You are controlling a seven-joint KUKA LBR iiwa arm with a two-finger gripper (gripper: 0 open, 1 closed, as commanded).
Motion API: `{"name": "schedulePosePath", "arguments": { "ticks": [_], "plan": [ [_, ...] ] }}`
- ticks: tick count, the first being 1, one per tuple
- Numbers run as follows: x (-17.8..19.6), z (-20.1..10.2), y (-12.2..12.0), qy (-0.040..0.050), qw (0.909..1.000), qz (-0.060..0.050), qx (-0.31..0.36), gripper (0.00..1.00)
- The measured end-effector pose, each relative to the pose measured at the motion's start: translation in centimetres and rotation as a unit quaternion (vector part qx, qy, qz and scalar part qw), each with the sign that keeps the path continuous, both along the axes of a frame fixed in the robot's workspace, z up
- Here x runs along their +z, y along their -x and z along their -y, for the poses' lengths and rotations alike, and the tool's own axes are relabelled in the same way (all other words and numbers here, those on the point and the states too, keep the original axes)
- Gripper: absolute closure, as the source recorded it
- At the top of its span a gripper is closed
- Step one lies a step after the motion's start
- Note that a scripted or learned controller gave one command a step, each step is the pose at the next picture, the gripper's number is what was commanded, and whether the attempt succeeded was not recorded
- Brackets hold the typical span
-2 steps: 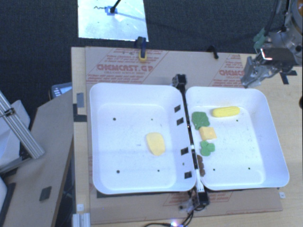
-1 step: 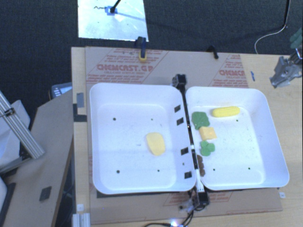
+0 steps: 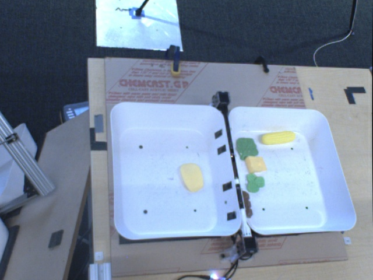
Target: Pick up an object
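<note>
Corn cob (image 3: 278,137) lengthwise left-right, right bin (image 3: 326,174)

Item count, by kind:

- White bins: two, the left bin (image 3: 125,156) and the right bin (image 3: 326,156).
- Pale yellow lump (image 3: 192,177): one, in the left bin.
- Yellow corn cob (image 3: 277,137): one, right bin.
- Green pieces: two, the larger (image 3: 246,147) and the smaller (image 3: 254,183), right bin.
- Yellow-orange block (image 3: 256,164): one, right bin.
</note>
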State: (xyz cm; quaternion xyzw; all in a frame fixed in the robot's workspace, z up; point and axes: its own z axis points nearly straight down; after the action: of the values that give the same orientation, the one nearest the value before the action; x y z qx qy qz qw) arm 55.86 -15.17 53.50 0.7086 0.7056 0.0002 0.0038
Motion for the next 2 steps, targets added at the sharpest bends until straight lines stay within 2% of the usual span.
{"name": "schedulePosePath", "arguments": {
  "ticks": [1,2],
  "plan": [
    [-0.4,4.2,6.2,-0.002,1.0,-0.002,0.001,1.0],
    [0.0,5.5,7.2,-0.0016,1.0,-0.001,0.002,1.0]
  ]
}}
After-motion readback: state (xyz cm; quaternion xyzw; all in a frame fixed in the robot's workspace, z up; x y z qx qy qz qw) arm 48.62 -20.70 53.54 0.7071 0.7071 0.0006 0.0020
